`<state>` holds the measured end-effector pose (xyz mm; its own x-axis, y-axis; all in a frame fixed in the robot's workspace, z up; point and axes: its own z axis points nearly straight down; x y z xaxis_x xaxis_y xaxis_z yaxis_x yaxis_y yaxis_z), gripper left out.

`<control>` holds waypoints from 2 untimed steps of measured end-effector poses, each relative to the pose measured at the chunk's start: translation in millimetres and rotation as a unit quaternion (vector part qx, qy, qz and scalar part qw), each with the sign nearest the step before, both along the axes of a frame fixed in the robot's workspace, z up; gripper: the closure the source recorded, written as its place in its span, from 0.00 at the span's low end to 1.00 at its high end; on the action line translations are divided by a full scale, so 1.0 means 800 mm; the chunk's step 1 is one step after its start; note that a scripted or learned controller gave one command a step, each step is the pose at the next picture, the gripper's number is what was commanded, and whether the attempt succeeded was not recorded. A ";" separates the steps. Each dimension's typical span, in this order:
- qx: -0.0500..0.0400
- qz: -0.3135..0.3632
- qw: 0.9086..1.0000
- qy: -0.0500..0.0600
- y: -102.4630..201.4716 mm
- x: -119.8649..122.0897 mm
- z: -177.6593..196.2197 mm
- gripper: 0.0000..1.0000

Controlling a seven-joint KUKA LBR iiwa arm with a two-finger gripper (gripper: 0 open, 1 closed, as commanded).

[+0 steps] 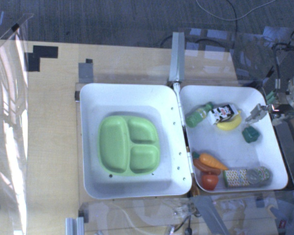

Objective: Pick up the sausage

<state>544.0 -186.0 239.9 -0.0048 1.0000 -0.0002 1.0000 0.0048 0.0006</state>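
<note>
The sausage point(201, 166) is a short red-brown piece at the front left of the right bin point(235, 148). It lies wedged between an orange carrot point(213, 160) on its far side and a red tomato point(209, 181) on its near side. My gripper point(258, 113) hangs over the bin's back right part, just above a teal block point(250, 134) and right of a banana point(230, 124). It is far from the sausage and nothing shows in its grasp.
The right bin also holds a green bottle point(198, 115), a black-and-white carton point(221, 113) and a patterned can point(246, 176) lying at the front. A green divided plate point(129, 144) sits in the left bin point(90, 146). A metal divider point(177, 58) runs between the bins.
</note>
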 end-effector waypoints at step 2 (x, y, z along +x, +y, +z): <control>0.000 -0.108 0.994 0.001 0.057 0.048 -0.164 0.00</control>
<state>582.3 -140.7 108.8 0.2110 0.9775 0.0004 0.9775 -0.2110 -0.0014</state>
